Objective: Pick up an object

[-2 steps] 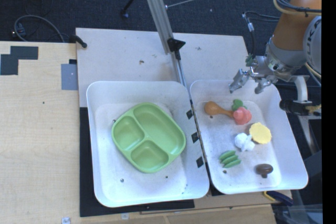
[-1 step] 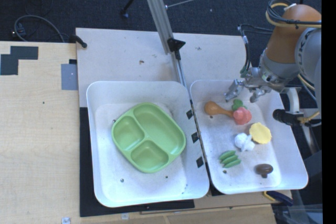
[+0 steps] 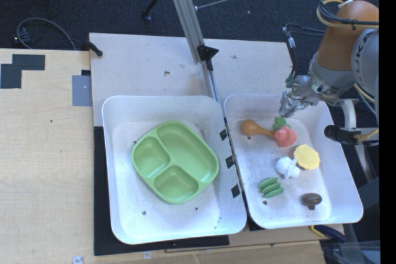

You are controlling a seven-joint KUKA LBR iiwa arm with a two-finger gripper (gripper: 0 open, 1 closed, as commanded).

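Grey arm's tool (image 3: 288, 107), grip state indeterminable, hangs just above the red-and-green toy strawberry (image 3: 284, 135) touching a tan pear-shaped toy (image 3: 255, 128); crowding risks a glancing miss.

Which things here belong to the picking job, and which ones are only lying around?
Job:
gripper
right bin
red strawberry toy
brown wooden spoon
yellow piece
white piece
green pea pods
brown mushroom

Lying about:
left bin
green divided plate
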